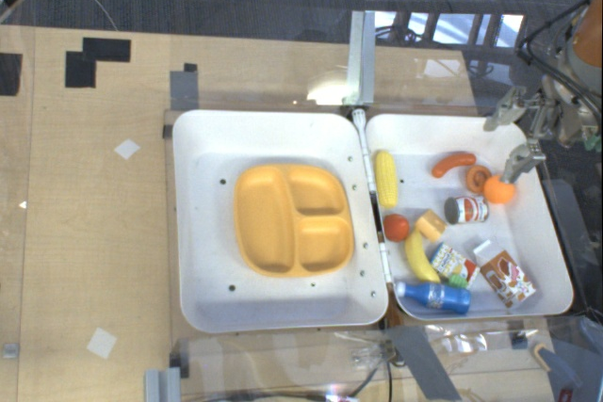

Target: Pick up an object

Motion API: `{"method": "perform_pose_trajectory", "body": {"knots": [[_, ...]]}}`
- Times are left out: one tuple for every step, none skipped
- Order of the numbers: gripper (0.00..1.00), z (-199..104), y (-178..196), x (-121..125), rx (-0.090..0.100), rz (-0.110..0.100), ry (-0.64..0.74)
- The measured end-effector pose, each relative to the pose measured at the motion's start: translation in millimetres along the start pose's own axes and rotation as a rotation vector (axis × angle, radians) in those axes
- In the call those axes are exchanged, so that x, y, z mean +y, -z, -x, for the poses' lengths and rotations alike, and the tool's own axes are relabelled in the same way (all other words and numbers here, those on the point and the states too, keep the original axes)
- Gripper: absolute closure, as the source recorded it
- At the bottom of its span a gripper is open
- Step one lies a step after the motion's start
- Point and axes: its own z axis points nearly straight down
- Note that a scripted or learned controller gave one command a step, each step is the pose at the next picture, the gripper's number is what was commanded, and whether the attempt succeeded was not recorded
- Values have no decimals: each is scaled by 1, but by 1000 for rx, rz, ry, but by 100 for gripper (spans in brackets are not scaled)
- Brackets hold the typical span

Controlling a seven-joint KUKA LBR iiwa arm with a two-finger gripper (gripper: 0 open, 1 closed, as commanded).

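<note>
Gripper (516, 135) hangs over the right bin's (556, 240) far corner, fingers spread and empty, with the orange ball (500, 191) lying just beneath its nearer fingertip.

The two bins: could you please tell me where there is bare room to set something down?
Left bin: bare floor rings the yellow tray, widest along its left. Right bin: free strip along the far wall, above the corn and sausage. Its near half is crowded around the banana and blue bottle.
</note>
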Motion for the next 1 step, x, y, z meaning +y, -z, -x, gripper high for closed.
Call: {"method": "perform_pose_trajectory", "body": {"knots": [[0, 13, 71, 41, -9, 0, 43]]}}
